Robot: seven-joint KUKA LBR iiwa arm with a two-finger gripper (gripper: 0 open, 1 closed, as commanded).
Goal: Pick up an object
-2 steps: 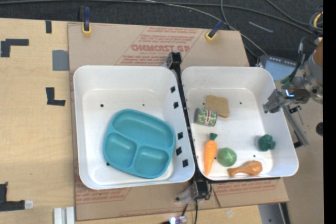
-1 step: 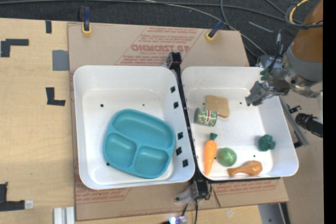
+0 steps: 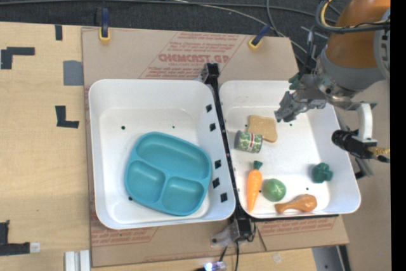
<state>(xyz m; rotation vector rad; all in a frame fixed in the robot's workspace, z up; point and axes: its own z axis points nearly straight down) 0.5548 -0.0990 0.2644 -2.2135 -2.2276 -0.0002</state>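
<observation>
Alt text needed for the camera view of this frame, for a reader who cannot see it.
The arm's gripper hovers over the right bin, which holds a toast slice, can, carrot, green ball, drumstick and broccoli. The left bin holds a blue divided tray.

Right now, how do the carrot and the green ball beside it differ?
The carrot is orange with a green top, while the green ball is one colour throughout. The carrot is long and tapered, lying lengthwise with its tip toward the bin's front edge; the ball is round and compact. Both sit in the right bin, close together near its front.
</observation>
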